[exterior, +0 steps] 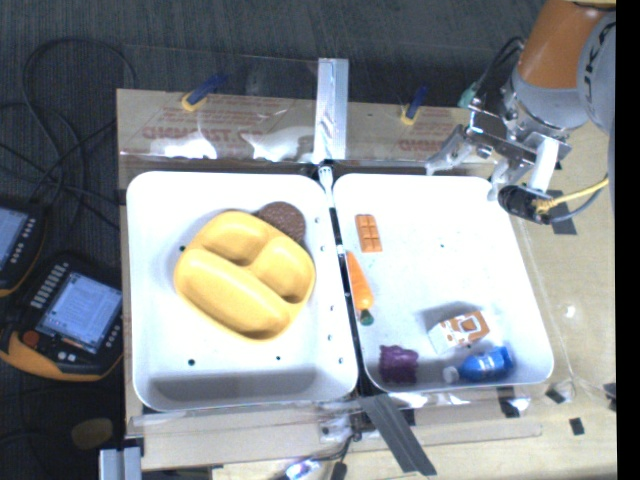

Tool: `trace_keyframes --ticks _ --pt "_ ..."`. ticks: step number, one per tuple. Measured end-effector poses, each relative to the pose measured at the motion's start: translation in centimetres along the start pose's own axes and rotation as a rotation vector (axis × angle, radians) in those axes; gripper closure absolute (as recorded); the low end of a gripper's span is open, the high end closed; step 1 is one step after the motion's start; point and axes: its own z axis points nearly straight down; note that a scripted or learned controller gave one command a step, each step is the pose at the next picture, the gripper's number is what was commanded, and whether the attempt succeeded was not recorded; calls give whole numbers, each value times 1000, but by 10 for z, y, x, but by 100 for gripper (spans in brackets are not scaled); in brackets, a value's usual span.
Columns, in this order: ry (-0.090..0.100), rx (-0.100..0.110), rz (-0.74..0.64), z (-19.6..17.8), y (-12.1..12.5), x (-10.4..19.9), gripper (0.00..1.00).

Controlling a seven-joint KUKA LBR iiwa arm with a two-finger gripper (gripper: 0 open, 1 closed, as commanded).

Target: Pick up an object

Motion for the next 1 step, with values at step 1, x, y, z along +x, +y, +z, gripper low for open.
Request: trace_keyframes --ticks 1 --pt "-1 -2 -17 194 36 4 0"
